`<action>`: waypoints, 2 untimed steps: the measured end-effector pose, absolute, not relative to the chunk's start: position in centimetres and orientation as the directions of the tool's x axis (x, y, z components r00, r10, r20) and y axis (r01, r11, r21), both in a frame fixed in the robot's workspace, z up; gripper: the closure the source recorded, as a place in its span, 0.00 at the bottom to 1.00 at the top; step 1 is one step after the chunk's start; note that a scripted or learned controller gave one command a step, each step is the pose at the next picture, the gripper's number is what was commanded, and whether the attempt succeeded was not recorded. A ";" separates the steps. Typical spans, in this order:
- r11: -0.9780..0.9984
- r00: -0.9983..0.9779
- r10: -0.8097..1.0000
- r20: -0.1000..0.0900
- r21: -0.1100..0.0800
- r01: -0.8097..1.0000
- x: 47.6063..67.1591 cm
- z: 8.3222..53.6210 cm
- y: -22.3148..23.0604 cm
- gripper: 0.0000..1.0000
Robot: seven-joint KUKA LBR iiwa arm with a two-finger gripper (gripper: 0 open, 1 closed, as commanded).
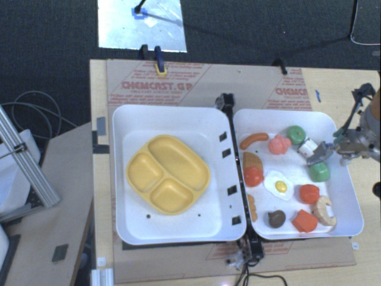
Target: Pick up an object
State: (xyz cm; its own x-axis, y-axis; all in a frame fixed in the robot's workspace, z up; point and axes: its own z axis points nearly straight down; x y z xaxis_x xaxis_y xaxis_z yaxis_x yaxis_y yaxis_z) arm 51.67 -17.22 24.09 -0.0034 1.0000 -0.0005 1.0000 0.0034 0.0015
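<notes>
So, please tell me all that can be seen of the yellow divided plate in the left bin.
The yellow divided plate looks like matte plastic, rounded, with three hollow compartments: one long at the upper right, two smaller at the left and bottom. It lies flat and turned at a slant, near the middle of the left bin. Nothing lies in it, and only the bin floor touches it.

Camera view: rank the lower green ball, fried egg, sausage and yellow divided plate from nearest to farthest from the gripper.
From the gripper, in the right bin:
1. Lower green ball, just below the fingertips.
2. Fried egg, toward the bin's middle.
3. Sausage, at the bin's upper left corner.
4. Yellow divided plate, in the left bin.
</notes>
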 end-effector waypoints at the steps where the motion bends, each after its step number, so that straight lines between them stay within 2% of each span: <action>1: -0.002 0.002 1.000 -0.001 0.002 1.000 48.6 8.2 -18.7 0.00; 2: 0.011 -0.011 1.000 -0.001 0.018 1.000 49.2 23.0 -12.7 0.00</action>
State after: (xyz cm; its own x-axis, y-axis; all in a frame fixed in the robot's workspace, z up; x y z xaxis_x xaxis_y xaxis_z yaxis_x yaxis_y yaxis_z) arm 49.21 -12.71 23.01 -0.0111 0.9999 -0.0013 0.9998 0.0111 0.0178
